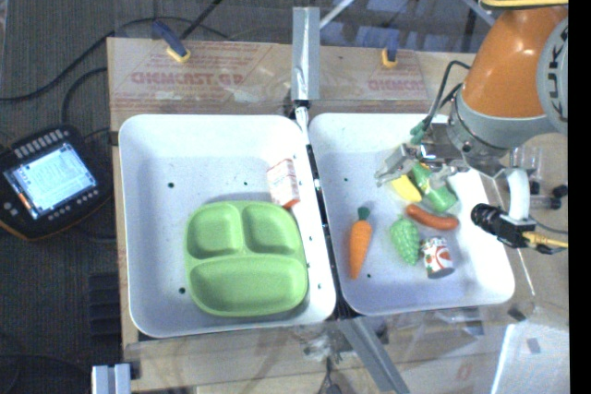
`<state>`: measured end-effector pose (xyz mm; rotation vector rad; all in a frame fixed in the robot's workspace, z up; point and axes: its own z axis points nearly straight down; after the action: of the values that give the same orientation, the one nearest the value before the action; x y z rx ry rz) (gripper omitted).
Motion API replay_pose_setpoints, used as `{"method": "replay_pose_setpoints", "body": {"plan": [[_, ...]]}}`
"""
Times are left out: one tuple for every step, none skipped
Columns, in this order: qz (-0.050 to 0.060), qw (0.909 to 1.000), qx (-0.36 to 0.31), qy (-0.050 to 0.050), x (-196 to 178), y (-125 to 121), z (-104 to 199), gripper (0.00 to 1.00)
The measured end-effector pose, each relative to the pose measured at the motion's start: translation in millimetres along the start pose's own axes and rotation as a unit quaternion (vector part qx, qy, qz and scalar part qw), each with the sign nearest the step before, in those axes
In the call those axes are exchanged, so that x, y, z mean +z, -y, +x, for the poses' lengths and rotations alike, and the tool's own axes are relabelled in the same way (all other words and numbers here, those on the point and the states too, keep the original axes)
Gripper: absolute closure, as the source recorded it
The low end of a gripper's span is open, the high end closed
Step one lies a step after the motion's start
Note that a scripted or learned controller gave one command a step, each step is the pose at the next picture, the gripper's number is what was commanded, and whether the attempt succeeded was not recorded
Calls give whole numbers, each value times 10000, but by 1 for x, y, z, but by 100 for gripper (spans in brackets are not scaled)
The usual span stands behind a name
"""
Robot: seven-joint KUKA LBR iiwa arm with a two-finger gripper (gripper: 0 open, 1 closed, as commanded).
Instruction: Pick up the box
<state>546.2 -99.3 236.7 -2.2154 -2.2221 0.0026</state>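
Box lies lengthwise up the left bin, slightly tilted.

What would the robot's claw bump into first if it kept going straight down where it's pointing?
Probably the yellow toy in the right bin. The gripper hangs right above it, beside a green toy. Depth is hard to judge from this slanted view. The box lies in the left bin.

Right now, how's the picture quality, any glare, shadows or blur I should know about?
In the camera view, lighting is even and soft: the white bins are bright but not blown out, with faint shadows under the green tray and carrot. The small box against the left bin's wall reads a bit soft. The gripper sits over a toy cluster, its detail muddled.
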Motion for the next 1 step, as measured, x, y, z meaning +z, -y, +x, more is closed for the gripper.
{"method": "replay_pose_setpoints", "body": {"plan": [[-9, 9994, -341, 11, 16, 27, -76, 0]]}}
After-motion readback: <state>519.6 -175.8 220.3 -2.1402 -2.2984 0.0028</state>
